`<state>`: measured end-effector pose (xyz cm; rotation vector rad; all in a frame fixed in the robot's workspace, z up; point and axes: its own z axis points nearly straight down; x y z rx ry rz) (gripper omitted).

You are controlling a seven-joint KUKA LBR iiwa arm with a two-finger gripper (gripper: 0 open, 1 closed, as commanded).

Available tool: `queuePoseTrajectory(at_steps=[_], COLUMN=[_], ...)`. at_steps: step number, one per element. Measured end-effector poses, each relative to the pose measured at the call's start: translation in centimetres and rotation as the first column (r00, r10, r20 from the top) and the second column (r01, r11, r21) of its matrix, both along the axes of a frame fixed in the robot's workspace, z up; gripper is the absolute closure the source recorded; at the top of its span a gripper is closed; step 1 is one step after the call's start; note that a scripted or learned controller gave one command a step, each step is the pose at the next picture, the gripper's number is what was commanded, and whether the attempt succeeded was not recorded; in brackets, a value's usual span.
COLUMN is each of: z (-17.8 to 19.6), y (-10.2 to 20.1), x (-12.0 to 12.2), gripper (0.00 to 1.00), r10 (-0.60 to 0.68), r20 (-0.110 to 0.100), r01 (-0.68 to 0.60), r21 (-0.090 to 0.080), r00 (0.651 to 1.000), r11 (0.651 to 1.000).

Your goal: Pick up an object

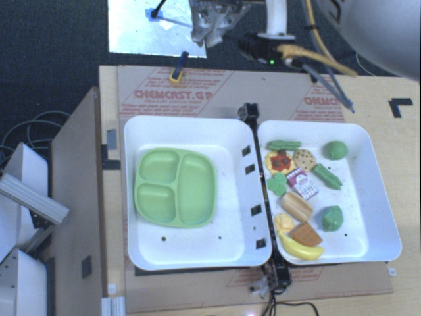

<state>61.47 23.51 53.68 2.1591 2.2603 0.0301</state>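
The right bin (375,176) holds several toy foods. Among them are a green pea pod (284,145), a pizza slice (279,161), a cookie (304,158), a round green piece (337,150), a green pickle (327,176), a red and white box (303,184), a hot dog bun (297,207), a broccoli piece (332,218), an orange wedge (306,233) and a banana (301,248). My gripper (209,31) hangs high at the top of the view. It is far behind both bins and apart from every object, and I see nothing in it.
A green divided plate (175,187) lies in the left bin (197,131). A black divider (258,183) runs between the bins. Yellow and grey cables (316,54) trail from the arm over the back of the bench. Metal rails (26,199) sit at the left.
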Motion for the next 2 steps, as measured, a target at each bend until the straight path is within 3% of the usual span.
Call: queuePoseTrajectory(at_steps=[2], z=[2.3], y=[0.0], x=[0.0], gripper=[1.0], r10=[0.007], r20=[0.006], r01=[-0.007], r21=[0.0], r00=[1.0], r11=[1.0])
